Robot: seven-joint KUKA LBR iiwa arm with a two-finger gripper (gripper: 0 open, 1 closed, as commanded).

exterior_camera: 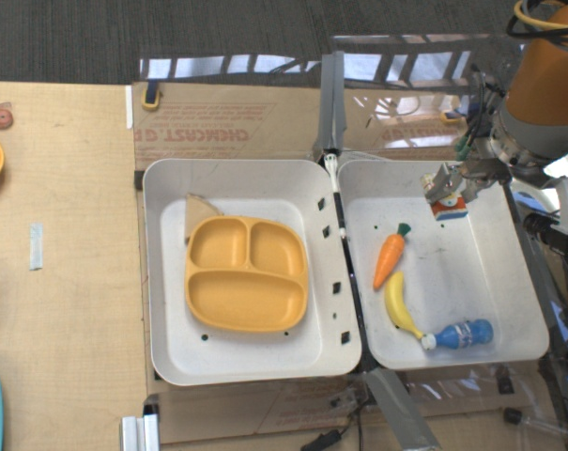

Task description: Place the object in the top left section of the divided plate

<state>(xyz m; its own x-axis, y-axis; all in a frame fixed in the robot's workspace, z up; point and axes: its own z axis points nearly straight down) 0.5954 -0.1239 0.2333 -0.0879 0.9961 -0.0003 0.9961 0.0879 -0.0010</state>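
You have two white bins side by side: the left bin point(166, 252) holds the yellow divided plate point(248, 275), lying flat with its two small sections toward the top of the view and one long section below, and a tan piece of card point(199, 209) pokes out from under its upper left corner. The right bin point(509, 280) holds three things — a toy carrot point(389, 257) tilted with its green top upward, a yellow banana point(400, 308) just below it, and a small blue bottle point(464, 334) lying on its side, its pale cap touching the banana's lower end. None of them is on the plate. The arm point(542, 92) comes in from the upper right, and the gripper point(446, 194) hangs over the upper part of the right bin, above and to the right of the carrot. You cannot tell from here whether its hand is released or clenched — nothing recognisable shows between the tips.
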